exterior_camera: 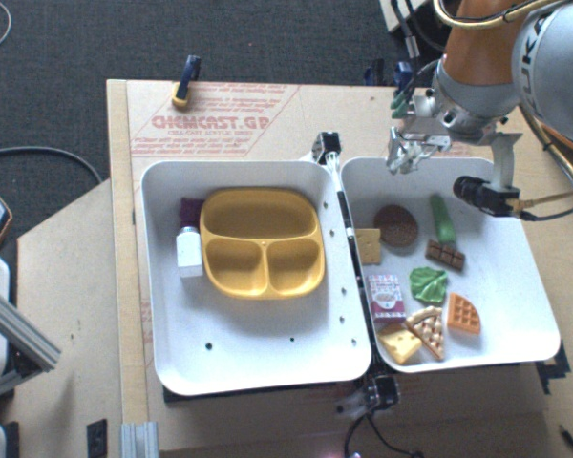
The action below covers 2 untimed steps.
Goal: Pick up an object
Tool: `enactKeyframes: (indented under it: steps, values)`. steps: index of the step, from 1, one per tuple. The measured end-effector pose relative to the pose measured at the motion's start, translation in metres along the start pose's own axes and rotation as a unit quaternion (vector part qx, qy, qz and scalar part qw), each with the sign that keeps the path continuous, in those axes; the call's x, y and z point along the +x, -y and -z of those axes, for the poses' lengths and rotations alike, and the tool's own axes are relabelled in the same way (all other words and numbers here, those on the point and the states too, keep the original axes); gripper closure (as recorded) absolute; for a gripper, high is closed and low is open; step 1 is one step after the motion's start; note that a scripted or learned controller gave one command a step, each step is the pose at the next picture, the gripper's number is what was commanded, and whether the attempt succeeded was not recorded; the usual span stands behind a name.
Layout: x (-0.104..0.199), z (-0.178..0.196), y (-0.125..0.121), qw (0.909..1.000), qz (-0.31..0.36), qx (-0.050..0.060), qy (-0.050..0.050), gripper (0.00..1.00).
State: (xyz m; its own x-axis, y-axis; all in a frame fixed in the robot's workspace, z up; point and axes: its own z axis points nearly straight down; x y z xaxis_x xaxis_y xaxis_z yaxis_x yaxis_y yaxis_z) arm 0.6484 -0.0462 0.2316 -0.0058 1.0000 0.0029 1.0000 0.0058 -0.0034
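Left of the brown disc (396, 225) you have one yellow tray (262, 241) and one white bottle (189, 252). The disc (likely light, stiff, flat) wants an edge grip. Right of it lie one green stick (443, 218) and one waffle (463, 314). Above it, the gripper (404, 161) hangs slightly parted, holding nothing.

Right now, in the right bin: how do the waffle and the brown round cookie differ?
The waffle is orange, squarish and gridded; the brown round cookie is dark, circular and smooth-topped. The waffle lies toward the bin's near right side, the cookie farther back, closer to the gripper. Both lie flat on the right bin floor, untouched.
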Motion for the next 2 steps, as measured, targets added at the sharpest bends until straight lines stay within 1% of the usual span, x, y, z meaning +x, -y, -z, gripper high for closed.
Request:
enactKeyframes:
  steps: [1, 2]
  values:
    - [0.0559, -0.0165, 0.002, 1.0, 0.0, 0.0, 0.0, 1.0]
    - [0.0644, -0.0149, -0.0008, 1.0, -0.002, -0.002, 0.001, 1.0]
